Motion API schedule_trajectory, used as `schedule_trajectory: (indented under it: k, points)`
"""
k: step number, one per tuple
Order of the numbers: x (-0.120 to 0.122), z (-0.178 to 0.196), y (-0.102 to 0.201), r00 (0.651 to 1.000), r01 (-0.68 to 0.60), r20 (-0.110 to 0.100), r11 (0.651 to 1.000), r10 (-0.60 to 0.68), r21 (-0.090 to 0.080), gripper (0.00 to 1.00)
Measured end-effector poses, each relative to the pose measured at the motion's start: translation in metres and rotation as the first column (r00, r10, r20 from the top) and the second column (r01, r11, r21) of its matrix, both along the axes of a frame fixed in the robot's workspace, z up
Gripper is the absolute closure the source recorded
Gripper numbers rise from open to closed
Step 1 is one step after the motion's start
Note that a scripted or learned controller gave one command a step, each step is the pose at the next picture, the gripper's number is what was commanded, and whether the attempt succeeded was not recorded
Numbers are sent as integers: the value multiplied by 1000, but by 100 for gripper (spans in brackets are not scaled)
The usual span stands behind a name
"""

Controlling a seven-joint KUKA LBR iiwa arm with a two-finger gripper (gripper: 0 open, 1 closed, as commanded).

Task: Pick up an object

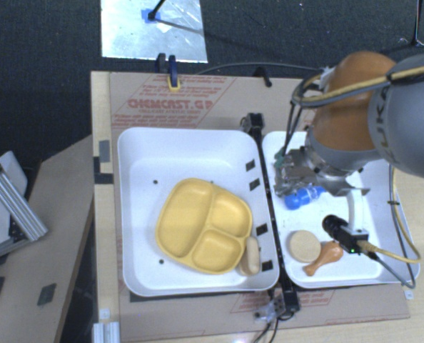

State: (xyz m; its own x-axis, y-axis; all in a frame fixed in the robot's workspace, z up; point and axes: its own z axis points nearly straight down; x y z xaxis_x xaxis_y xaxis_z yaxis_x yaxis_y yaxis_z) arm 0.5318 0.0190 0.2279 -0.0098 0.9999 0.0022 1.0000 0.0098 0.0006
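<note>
Apparently the hand [292, 179] is down in the right bin [383, 274], right at the blue object [302, 196] — the grasp step, by my reading — though its state I cannot tell. Next comes a firm close, then a straight lift. Small, rounded and bright blue, it lies in the bin's middle, partly hidden under the arm.

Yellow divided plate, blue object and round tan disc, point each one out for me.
yellow divided plate [198, 220]: camera view, left bin, on its centre ridge.
blue object [300, 198]: camera view, right bin, on its middle.
round tan disc [304, 246]: camera view, right bin, on its flat top.
</note>
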Motion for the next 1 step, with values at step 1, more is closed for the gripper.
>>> schedule_trajectory:
  k: [1]
  points:
    - [3, -5, 61, 1000, -1, 1, 1000, 1, 0, 100]
